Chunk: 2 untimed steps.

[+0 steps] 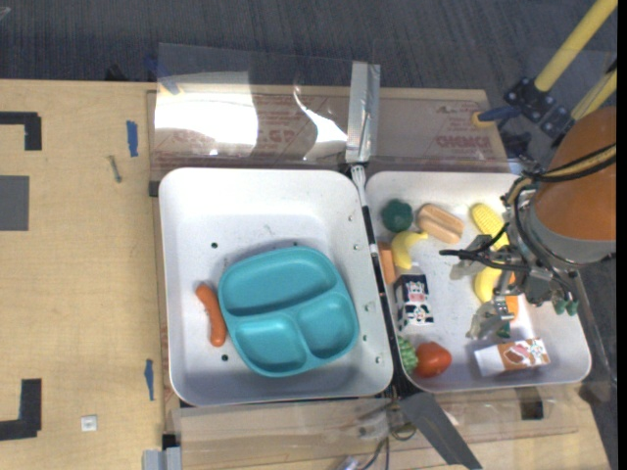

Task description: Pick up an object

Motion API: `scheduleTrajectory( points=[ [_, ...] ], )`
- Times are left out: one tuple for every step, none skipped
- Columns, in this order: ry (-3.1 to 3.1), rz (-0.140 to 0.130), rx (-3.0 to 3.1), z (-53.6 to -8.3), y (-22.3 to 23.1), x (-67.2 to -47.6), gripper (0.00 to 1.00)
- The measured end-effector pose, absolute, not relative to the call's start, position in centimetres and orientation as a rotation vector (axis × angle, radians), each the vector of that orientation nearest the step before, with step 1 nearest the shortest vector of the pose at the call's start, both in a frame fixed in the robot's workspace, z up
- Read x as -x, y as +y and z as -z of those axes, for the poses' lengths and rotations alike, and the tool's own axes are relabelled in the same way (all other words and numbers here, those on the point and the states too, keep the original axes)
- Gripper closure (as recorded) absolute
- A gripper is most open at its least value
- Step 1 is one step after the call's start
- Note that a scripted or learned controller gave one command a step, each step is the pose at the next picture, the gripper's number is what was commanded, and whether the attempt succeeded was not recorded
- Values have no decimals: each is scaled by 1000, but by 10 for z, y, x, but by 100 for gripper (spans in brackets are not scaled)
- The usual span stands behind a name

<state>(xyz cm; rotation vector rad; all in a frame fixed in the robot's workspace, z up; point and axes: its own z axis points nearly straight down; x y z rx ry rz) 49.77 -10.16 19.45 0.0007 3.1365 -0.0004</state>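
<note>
Camera view: arm (578, 189) reaching in over right bin (568, 365), claw (495, 311) down among toys, grip state unclear

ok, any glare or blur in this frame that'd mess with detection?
Camera view: strong glare on the clear plastic sheet behind the bins, washing out the print under it. The teal tray and the sausage beside it are evenly lit and sharp. The tool is dark and cluttered over the right bin, hard to separate from the toys below.
</note>
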Motion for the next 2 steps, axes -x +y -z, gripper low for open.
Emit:
scheduleTrajectory(
  points=[
    [3147,-3,47,-102,-147,-529,0],
    [3130,2,54,-117,-146,-534,100]
  ],
)
